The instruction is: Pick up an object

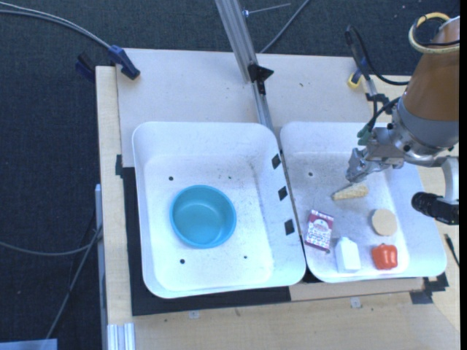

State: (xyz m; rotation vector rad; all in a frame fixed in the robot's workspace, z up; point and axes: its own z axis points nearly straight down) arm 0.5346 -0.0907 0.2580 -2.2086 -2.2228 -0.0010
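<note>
- Arm [432,86]: grey, with an orange band above the wrist, reaching in from the right side of the camera view over the right bin.
- Gripper [356,172]: positioned low over the upper middle of the right bin [321,141], pointing down and to the left. Whether it is released or clenched cannot be told from this angle. No object is visible between its tips.
- Corn cob [351,192]: small, pale yellow, lying on the floor of the right bin just below the gripper tip, very near it; contact cannot be confirmed.
- Round biscuit [384,222]: tan disc, lying to the lower right of the corn cob and apart from it.
- Red pepper [384,256]: lying just below the round biscuit, near the front wall of the right bin.
- White block [347,255]: lying just left of the red pepper.
- Red carton [319,230]: small printed box, lying left of the white block near the left wall of the right bin.
- Left bin [197,148]: holds a blue bowl [203,216], standing upright at its left centre.
- Worktop [190,86]: carries both bins side by side; a metal pole [237,20] rises from behind them.
</note>
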